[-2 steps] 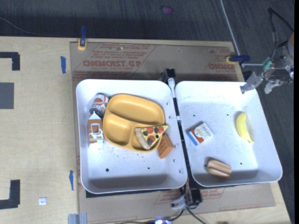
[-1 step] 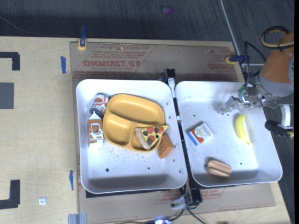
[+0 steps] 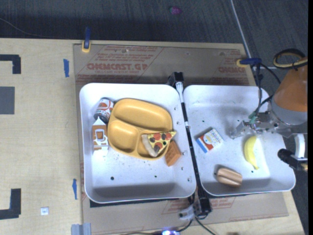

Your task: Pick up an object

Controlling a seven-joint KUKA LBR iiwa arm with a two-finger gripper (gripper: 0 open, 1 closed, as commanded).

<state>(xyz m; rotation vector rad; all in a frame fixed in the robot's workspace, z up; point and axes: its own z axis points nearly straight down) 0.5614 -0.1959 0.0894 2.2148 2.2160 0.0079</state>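
Metal fingers of the hand (image 3: 243, 127) reached into the right bin (image 3: 215, 99) from the right, low over its floor, with nothing between them; how wide they stood could not be told. The arm (image 3: 292, 94), with its orange band, hung over the bin's right rim. Just below the hand lay a banana (image 3: 251, 152), near but apart from the fingertips. To the left of the hand sat a small carton (image 3: 210, 140) printed in white, red and blue, its lettering too small to read. A bread roll (image 3: 229, 176) lay near the front wall. In the left bin (image 3: 132, 192), a yellow divided tray (image 3: 134, 126) held a pizza slice (image 3: 157, 143), with a can (image 3: 103, 110) and an orange-and-white box (image 3: 100, 136) at its left and a brown cracker (image 3: 172, 154) at its right. Cardboard (image 3: 146, 62) under the bins on the surface (image 3: 36, 131) bore red print that seemed to read "CHEMCAST GP".
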